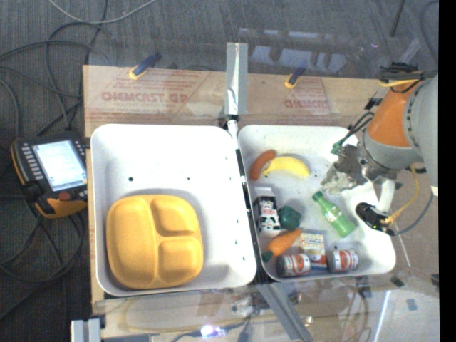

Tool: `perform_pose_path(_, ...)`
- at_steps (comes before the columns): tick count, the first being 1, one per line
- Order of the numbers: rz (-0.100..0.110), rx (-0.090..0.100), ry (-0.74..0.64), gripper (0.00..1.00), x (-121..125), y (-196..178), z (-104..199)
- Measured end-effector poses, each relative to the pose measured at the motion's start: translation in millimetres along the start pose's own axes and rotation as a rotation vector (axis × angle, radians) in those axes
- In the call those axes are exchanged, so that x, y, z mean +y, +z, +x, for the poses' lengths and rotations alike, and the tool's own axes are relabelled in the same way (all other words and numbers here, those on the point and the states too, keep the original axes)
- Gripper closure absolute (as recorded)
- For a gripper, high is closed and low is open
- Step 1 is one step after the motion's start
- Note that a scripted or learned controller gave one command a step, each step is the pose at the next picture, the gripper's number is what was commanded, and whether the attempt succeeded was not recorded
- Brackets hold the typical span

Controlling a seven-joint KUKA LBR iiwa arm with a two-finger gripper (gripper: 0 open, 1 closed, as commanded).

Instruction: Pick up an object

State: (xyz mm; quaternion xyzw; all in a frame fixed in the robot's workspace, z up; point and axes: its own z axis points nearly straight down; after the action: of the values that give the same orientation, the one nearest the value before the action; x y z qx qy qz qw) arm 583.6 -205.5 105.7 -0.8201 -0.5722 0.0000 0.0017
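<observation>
My gripper (340, 179) hangs over the right side of the right bin (313, 135), just above and behind a green bottle (335, 215) that lies on its side. Left of it lie a yellow banana (288, 166) and a red sausage (261, 164). Toward the front of the bin are a black-and-white carton (267, 214), a dark green piece (289, 216), an orange carrot (283, 241), a small box (311, 242) and two cans (296, 264) lying down. Nothing shows in the gripper's grasp.
A yellow divided plate (154, 241) sits in the front of the left bin (164, 141). A metal divider post (234, 84) stands between the bins at the back. A teach pendant (53, 168) lies on the floor at the left.
</observation>
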Motion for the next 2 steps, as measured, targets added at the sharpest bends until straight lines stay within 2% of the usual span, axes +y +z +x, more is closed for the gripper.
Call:
perform_pose_path(1, 0.001, 0.001, -0.001, 0.00, -0.1, 0.0, 0.8)
perform_pose_path(2, -0.017, 0.008, -0.117, 0.00, -14.8, 11.4, -6.1)
